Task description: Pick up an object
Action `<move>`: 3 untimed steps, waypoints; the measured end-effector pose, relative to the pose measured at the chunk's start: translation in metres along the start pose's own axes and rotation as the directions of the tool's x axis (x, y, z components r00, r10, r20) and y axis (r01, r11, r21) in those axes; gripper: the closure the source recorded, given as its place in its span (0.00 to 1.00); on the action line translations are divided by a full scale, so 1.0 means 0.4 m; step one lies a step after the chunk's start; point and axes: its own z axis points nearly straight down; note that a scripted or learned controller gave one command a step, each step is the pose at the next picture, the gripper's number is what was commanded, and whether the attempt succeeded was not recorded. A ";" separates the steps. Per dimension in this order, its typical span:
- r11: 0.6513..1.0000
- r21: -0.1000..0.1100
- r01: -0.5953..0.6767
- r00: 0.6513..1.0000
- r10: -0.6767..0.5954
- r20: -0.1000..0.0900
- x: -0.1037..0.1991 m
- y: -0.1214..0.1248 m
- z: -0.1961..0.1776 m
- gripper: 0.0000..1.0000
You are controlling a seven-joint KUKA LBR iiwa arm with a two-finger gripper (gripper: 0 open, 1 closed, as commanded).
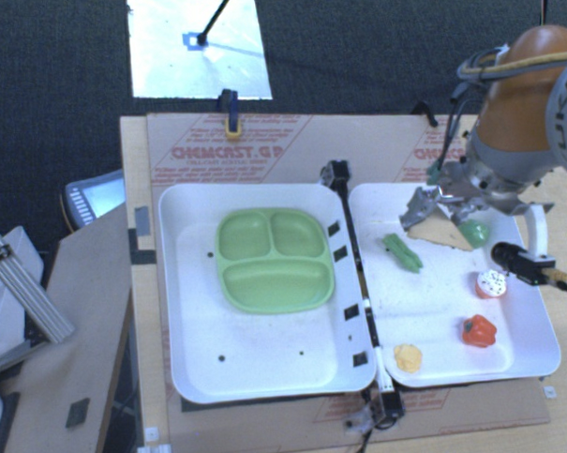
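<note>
My gripper (433, 209) hangs low over the far part of the right bin (542, 350), just above a tan wedge-shaped piece (440, 234). A small round green thing (473, 231) lies beside the wedge, under the wrist. A long green vegetable (402, 251) lies a little left of the gripper. Nearer the front are a white and red strawberry-like piece (490, 283), a red pepper (478, 331) and a small yellow piece (407, 358). I see nothing lifted off the bin floor.
The left bin (191, 366) bears a green divided plate (274, 261). A black divider with clips (353, 265) runs between the two bins. The arm's orange band (534, 55) rises at the right, over the right bin's far corner.
</note>
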 end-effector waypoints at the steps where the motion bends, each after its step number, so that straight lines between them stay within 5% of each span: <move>1: 1.000 0.000 0.001 1.000 -0.001 -0.001 0.158 0.020 0.000 1.00; 3: 1.000 0.003 0.000 1.000 0.000 -0.001 0.453 0.031 0.065 1.00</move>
